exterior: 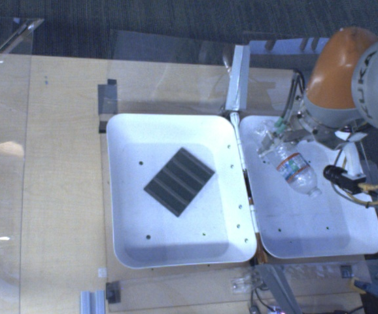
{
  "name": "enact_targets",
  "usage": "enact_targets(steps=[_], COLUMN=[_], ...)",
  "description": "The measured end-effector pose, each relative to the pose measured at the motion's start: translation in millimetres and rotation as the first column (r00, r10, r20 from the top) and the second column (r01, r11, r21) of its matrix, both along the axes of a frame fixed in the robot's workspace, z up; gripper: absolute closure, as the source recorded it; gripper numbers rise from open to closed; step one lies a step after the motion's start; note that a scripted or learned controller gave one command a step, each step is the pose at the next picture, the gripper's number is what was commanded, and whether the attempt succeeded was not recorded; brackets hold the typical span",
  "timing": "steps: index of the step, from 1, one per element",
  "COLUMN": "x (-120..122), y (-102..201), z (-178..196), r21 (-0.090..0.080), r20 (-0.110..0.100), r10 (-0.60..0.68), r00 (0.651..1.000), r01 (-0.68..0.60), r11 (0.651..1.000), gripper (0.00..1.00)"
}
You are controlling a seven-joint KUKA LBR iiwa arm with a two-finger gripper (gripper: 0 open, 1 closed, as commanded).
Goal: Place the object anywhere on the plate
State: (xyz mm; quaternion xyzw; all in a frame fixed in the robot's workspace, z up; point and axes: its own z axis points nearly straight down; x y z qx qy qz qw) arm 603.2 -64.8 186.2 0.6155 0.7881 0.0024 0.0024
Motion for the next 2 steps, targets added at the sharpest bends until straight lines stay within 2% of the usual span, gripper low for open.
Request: enact_targets(steps=[1,2], x=[-11,-26], y=[74,114], z=[57,101], r21=[0.001,0.001], r20=[0.000,-0.001], r10=[-0.010,0.026], r00=[1.000,1.000], r01=[0.010,-0.026], r11=[1.000,1.000], gripper=[1.00,1.00])
